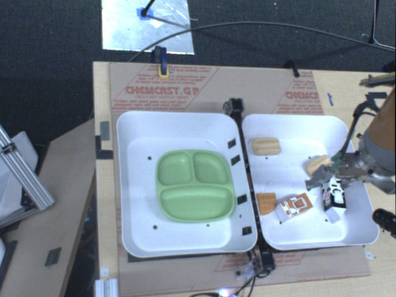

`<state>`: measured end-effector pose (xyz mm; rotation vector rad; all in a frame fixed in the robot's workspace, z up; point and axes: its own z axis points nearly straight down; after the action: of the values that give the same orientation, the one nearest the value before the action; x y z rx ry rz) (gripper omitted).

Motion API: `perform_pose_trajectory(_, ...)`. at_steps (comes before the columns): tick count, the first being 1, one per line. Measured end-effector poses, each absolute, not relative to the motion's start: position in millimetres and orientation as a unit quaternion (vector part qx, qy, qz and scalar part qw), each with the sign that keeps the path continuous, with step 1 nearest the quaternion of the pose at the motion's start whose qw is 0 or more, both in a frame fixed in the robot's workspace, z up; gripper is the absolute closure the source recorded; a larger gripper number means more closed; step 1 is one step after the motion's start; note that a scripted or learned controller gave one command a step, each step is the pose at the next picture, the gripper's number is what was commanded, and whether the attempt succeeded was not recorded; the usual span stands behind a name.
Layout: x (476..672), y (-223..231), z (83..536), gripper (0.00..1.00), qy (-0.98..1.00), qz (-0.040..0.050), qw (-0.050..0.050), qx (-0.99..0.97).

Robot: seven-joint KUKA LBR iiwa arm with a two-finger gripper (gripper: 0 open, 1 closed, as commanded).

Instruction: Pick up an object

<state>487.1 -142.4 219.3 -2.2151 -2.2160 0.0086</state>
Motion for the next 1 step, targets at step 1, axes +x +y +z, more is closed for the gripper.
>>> perform_pose_trajectory(1, 489.8, -142.1, 224.5, 0.00, -0.708, -0.0004, -0.001, -0.706)
